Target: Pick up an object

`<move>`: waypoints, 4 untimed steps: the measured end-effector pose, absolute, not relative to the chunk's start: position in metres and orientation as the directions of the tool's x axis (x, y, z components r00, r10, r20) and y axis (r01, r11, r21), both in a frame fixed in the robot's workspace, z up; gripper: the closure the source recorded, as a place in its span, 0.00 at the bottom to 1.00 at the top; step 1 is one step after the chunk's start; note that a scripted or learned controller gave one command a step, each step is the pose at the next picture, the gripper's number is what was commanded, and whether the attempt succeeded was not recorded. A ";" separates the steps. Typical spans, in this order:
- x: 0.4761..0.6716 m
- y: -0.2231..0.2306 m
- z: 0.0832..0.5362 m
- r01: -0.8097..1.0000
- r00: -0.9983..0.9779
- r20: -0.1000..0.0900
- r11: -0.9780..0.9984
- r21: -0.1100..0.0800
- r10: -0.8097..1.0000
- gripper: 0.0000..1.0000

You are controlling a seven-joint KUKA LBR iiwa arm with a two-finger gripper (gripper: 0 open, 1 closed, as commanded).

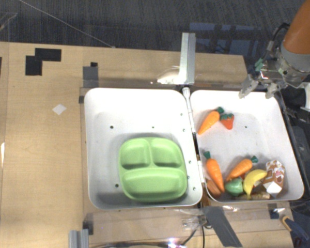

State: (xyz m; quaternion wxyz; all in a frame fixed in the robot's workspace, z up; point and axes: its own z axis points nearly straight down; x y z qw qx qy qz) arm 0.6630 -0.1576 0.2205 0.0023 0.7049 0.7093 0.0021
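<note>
green divided plate (153, 168) sitting in left bin (101, 112), 2 black cutouts (43, 60) on wooden bench (36, 154)

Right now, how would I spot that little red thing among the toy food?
Look in the right bin, in its upper half, away from the pile at the bottom edge. A lone carrot lies there at a slant, and the strawberry sits just right of it. It is the red piece there, small and rounded with a green top.
</note>
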 end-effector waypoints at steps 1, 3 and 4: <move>0.656 -0.127 0.098 0.988 -0.155 -0.001 0.155 0.007 0.988 0.00; 0.657 -0.135 0.104 0.984 -0.177 -0.004 0.177 0.021 0.984 1.00; 0.660 -0.025 0.187 0.970 -0.242 -0.001 0.242 0.008 0.970 1.00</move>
